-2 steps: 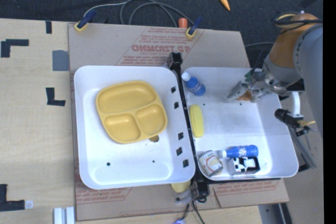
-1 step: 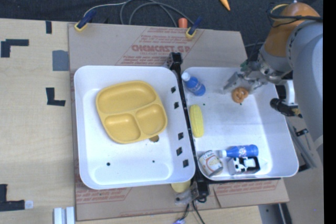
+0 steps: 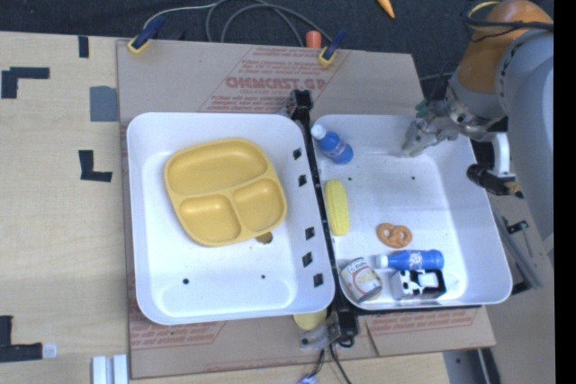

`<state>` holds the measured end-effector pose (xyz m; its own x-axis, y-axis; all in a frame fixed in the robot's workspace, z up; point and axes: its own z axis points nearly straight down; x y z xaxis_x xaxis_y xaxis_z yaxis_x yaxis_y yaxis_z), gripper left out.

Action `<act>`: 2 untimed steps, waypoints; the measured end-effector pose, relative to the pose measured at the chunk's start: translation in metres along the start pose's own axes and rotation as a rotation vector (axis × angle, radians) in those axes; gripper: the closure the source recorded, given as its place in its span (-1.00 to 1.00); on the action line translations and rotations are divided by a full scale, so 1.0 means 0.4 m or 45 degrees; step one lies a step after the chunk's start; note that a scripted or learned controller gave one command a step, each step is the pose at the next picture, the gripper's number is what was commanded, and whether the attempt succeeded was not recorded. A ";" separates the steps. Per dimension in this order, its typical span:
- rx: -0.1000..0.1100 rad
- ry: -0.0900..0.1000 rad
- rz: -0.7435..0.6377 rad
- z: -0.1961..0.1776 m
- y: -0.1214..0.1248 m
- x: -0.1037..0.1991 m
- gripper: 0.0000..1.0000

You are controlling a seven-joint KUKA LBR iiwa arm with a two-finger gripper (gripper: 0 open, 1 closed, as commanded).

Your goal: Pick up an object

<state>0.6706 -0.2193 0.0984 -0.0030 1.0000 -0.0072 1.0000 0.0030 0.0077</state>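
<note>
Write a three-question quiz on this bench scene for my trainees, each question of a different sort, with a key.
1. True or false: the yellow divided plate lies in the left bin.
2. Which lies nearest the pincer? A) pretzel B) small blue bottle C) corn cob
3. Fill in: the pretzel lies in the ___ bin.

Key: 1 true; 2 B; 3 right.

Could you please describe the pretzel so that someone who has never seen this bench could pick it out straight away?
Look at the right-hand white bin, the one nearer the arm. In its lower half, to the right of the yellow corn cob and just above the blue-capped tube, lies the pretzel. It is the only small brown, knotted loop there, lying flat and touching none of its neighbours.
</note>
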 end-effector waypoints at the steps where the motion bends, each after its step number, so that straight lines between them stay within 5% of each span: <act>1: -0.010 0.007 -0.004 -0.391 -0.071 0.135 1.00; 2: 0.018 0.012 -0.004 -0.208 -0.109 0.331 1.00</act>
<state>0.6260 -0.0866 0.1803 -0.0065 1.0000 0.0023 1.0000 0.0065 -0.0064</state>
